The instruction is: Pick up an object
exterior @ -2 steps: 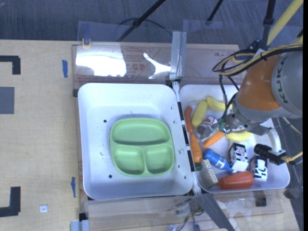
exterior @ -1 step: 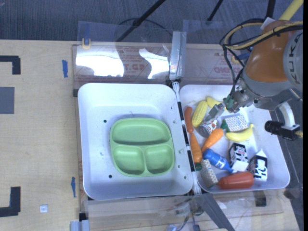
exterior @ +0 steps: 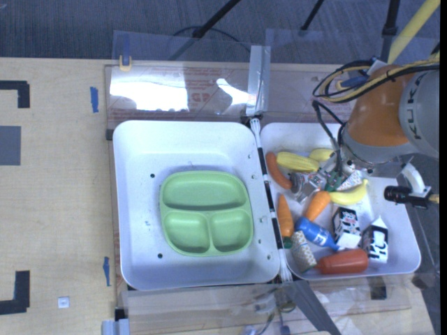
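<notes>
The right bin [exterior: 412, 257] holds a heap of toy food. A yellow banana [exterior: 297, 162] lies at its back, with a second yellow piece [exterior: 350, 195] further right. An orange carrot [exterior: 316, 206] lies in the middle and another carrot [exterior: 285, 216] lies along the left wall. A blue bottle [exterior: 316, 233] and a red sausage-like piece [exterior: 342, 262] lie near the front. My gripper [exterior: 327, 179] is low over the heap, between the banana and the middle carrot, with the orange-banded wrist [exterior: 377, 121] above it.
The left bin [exterior: 133, 159] holds a green divided plate [exterior: 206, 211]. Two black-and-white cartons [exterior: 346, 223] [exterior: 377, 241] lie at the right bin's front right. A red-orange piece [exterior: 277, 173] rests by the divider. Cables loop over the arm at the back right.
</notes>
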Tool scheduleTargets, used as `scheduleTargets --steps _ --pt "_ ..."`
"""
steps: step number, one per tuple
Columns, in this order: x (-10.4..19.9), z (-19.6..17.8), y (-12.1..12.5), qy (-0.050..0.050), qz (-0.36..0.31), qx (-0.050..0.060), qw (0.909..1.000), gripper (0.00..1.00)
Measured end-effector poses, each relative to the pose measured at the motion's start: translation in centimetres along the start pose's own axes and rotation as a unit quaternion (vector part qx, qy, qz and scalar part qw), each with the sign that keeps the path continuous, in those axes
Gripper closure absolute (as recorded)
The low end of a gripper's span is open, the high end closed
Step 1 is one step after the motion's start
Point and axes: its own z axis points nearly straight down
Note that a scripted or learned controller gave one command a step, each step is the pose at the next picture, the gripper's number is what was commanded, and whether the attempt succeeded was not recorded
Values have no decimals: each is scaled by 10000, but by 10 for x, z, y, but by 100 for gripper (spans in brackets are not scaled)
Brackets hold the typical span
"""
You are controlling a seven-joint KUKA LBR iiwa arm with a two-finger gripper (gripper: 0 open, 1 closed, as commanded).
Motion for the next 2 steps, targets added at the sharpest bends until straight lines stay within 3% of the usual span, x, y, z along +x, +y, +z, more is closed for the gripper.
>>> scheduleTargets --steps 1,2 --pt "-23 -65 -28 -19 -1244 -8 9922 0" --pt "34 -11 -59 -23 -2480 -14 9687 0"
